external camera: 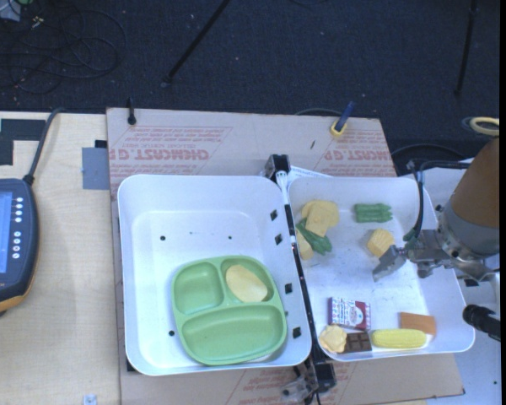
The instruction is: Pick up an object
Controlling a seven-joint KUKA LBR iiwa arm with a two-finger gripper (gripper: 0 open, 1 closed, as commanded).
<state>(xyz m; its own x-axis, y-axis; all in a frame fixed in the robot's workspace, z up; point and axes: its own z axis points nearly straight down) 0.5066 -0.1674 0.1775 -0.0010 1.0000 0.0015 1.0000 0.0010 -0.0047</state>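
So, two white bins side by side on the surface (76, 226): the left bin (143, 218) has one green divided plate (228, 327) with three compartments, and a single yellow piece (247, 283) sits in its upper right compartment. The right bin (405, 192) is where all the loose stuff is. Counting it out: one bigger yellow item (321, 217) near the top left with a green one (315, 240) lying against it, one green bumpy piece (373, 213) up top, one small yellow chunk (379, 242) in the middle, one red and white packet (348, 313), one orange block (417, 322), one corn cob (400, 339), plus a yellow blob (333, 339) and a small dark brown thing (359, 341) along the bottom edge. The tool (390, 263) comes in from the right and hangs over the right bin, just beside the small yellow chunk, but honestly I can't tell how wide it is or whether it touches anything, it's too small and grey against the bin. Nothing visibly sits between its tips. Writing-wise, the cardboard sheet (194, 146) under the bins has red print that reads upside down, looks like "CHEMCRAFT" or similar, not sure. The packet's label is too tiny to read. There's also a teach pendant (4, 239) with a blue screen at far left.
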